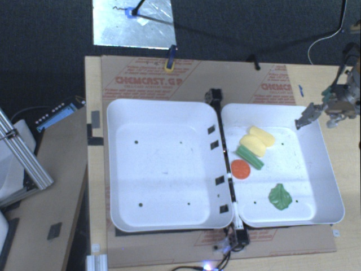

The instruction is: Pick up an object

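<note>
The right bin (pixel 330 176) holds a yellow lumpy piece (pixel 258 140), a green stick (pixel 250 157) lying against it, an orange-red disc (pixel 241 169) just below, and a green leafy piece (pixel 280 196) nearer the front. My gripper (pixel 314 122) hovers over the far right corner of this bin, well to the right of the yellow piece. Its fingers stand open with nothing between them.
The left bin (pixel 121 114) sits beside the right one, joined by a black-clipped divider (pixel 223 151). A yellow-blue clamp (pixel 170 61) stands at the cardboard's far edge. A foil sheet (pixel 133 14) lies beyond it. A white cable (pixel 324 38) hangs at the upper right.
</note>
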`<state>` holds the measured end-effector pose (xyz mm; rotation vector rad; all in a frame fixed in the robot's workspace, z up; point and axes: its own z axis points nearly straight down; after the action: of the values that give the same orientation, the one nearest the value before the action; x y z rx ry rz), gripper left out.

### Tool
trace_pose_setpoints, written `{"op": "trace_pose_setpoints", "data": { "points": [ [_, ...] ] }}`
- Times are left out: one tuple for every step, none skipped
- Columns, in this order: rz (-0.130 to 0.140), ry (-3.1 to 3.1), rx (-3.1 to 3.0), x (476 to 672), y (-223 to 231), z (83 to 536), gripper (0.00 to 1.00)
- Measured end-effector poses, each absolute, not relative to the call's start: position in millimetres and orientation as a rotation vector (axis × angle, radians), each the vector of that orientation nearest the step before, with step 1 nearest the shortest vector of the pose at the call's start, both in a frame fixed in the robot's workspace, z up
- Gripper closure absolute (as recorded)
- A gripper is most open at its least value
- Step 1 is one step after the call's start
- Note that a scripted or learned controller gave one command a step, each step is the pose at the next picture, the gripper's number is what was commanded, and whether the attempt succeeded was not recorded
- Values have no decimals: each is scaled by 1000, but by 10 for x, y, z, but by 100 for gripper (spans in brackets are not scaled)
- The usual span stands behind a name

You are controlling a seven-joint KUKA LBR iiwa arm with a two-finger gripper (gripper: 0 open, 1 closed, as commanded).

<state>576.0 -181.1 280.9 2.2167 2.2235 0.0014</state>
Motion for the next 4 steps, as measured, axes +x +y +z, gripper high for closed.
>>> {"op": "trace_pose_setpoints", "data": {
  "points": [
    [5,2225,2210,5770,-1811,2925,100],
    [2,2247,2208,5686,-374,2257,100],
    [3,2230,2211,6074,0,1826,100],
    [9,2228,2210,6536,396,1854,100]
  ]
}}
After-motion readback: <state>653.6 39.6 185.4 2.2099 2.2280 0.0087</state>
